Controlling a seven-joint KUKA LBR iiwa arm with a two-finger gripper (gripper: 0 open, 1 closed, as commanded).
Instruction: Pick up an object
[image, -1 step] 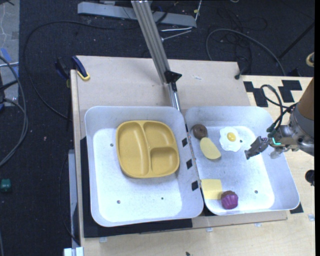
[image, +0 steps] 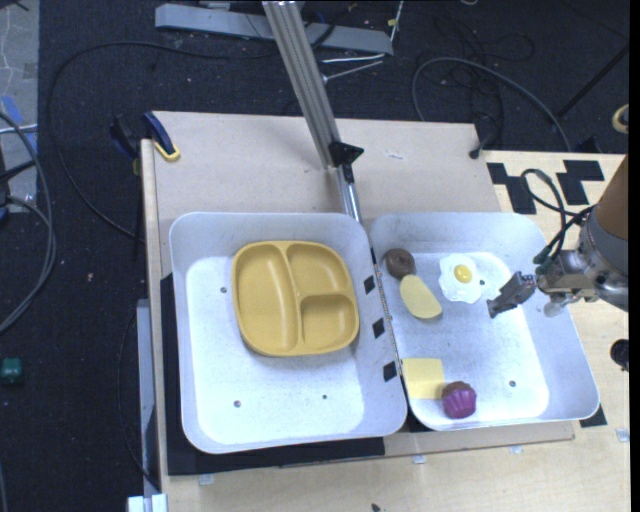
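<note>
The right bin (image: 520, 350) holds a brown doughnut-like piece (image: 399, 263), a yellow oval piece (image: 421, 297), a toy fried egg (image: 470, 278), a yellow square block (image: 423, 377) and a purple piece (image: 459, 399). My gripper (image: 510, 295) hangs over the right side of this bin, just right of the fried egg and apart from it. Nothing shows between its dark fingers.
The left bin (image: 200, 390) carries a yellow divided plate (image: 296, 297). A metal pole (image: 310, 85) slants down from the top to the wall between the bins. Black clips sit along that shared wall. The grey arm (image: 605, 250) enters from the right edge.
</note>
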